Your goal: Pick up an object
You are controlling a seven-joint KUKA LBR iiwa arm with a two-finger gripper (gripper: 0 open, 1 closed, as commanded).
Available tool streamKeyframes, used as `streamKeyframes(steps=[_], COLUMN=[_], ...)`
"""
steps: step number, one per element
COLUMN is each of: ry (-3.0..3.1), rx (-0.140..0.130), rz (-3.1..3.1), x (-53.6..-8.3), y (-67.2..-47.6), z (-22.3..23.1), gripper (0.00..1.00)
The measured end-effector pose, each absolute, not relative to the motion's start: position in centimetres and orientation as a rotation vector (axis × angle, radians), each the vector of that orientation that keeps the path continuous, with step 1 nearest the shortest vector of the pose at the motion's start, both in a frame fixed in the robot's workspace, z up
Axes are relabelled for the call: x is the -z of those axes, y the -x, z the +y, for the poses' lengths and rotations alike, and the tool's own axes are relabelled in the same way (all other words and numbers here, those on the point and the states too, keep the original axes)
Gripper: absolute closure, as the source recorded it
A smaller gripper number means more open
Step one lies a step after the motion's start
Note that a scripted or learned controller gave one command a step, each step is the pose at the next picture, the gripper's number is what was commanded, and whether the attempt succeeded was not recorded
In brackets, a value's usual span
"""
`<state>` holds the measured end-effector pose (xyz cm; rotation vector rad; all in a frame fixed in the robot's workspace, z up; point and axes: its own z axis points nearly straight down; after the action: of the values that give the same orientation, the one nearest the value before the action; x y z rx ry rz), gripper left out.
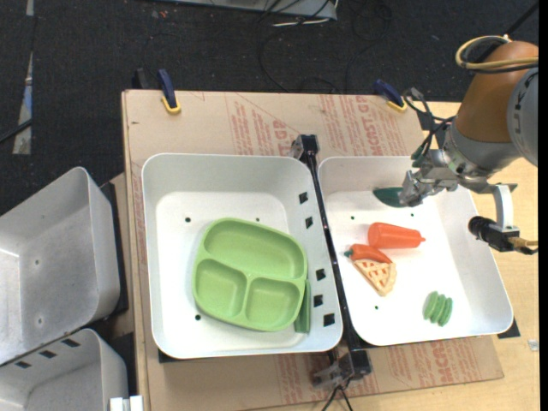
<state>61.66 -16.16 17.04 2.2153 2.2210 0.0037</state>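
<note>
We see the gripper [417,187] low over the far edge of the right bin [479,315], near that bin's far middle, with a dark green piece [387,197] touching or just beside its tip on the side toward the divider. We cannot tell whether the gripper is released or clenched, nor whether that green piece is actually held. The nearest clear candidate is the carrot [396,235], which lies just toward the near edge from the gripper and slightly toward the divider; its long axis runs roughly across the bin, from divider side to outer side. Touching or almost touching it are a small red piece [368,252] and the pizza slice [378,274], closer to the near edge. The pea pod [437,307] sits well apart near the near outer corner. The left bin [163,187] bears a green tray [250,273]. We judge that a short move toward the near edge would bring the gripper over the carrot.
</note>
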Motion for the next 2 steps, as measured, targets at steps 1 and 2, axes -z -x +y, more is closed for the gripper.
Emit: streamKeyframes(steps=[1, 2], ry=[-2.213, -2.212], rx=[-0.005, -0.006], rz=[2.219, 2.220], x=[-22.2, -27.6], y=[-62.4, -62.6], z=[-17.0, -17.0], gripper=[1.00, 1.00])
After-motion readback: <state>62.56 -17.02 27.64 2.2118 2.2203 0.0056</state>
